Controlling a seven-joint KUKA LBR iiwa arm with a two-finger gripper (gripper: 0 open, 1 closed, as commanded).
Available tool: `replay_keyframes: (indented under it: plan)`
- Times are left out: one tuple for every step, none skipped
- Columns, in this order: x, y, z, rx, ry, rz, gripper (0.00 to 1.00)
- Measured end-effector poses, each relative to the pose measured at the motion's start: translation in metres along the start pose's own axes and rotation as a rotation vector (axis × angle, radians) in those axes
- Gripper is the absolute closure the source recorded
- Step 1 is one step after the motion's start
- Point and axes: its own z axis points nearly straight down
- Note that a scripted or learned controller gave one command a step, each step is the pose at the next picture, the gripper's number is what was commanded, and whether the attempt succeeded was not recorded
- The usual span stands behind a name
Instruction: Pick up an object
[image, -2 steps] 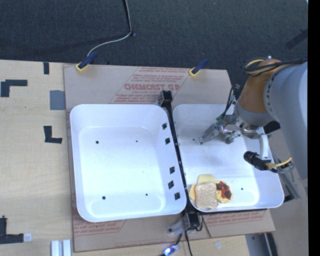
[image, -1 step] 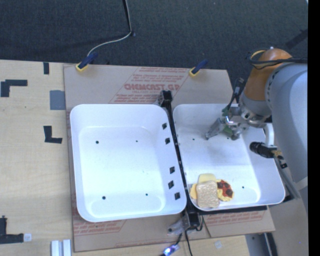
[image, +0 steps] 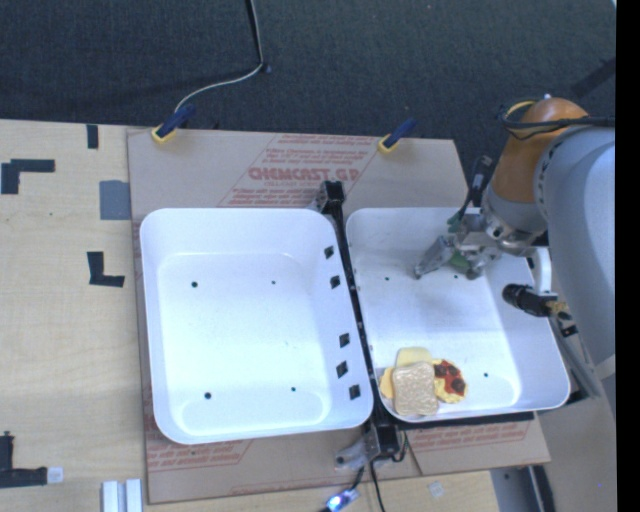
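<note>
White right bin (image: 470, 330) holds toy sandwich pieces (image: 423, 384); claw (image: 437, 262) above it, grip state unclear.

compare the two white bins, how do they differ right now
The right bin holds a small pile of objects at its near edge; the left bin shows just bare floor with a few dark dots. The arm's hand sits over the right bin's far half, while the left bin has no arm over it. Both are shallow, white, rounded at the corners and meet along a black divider.
</note>
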Motion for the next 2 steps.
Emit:
replay_keyframes:
  plan:
    - [-0.026,0.011,-0.006,-0.048,-0.001,-0.010,0.00]
    - [0.067,0.012,-0.006,-0.051,0.002,-0.020,0.00]
